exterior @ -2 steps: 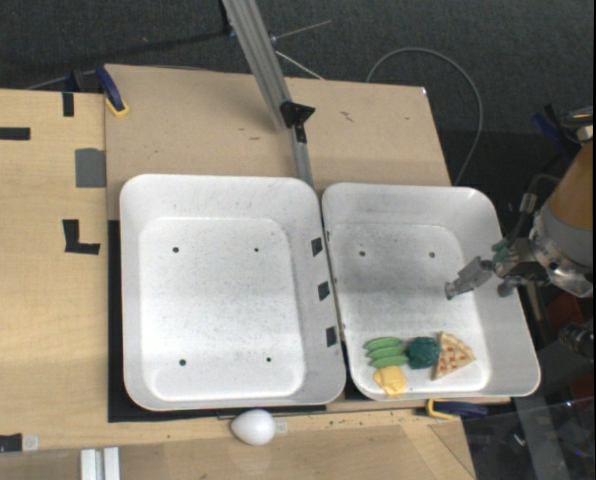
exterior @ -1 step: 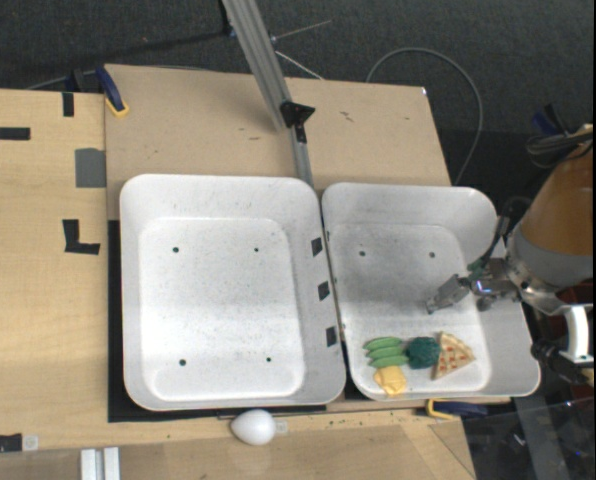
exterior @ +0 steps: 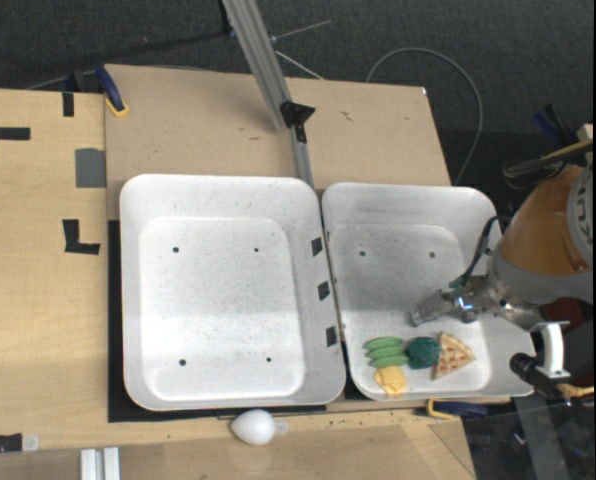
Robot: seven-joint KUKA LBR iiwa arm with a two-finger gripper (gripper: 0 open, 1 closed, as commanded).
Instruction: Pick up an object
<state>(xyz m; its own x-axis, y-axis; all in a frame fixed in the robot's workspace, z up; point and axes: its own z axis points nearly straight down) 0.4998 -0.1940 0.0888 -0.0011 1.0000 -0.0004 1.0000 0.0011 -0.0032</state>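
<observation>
Arm [exterior: 563, 243] cut off at right edge. Gripper [exterior: 433, 310] finger state indeterminate. Dark-green item [exterior: 422, 350] too small to identify.

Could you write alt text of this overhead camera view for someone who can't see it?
A robot arm's gripper hovers in the right bin, just above a green pea pod, broccoli, pizza slice and yellow piece. A white egg lies outside.
</observation>
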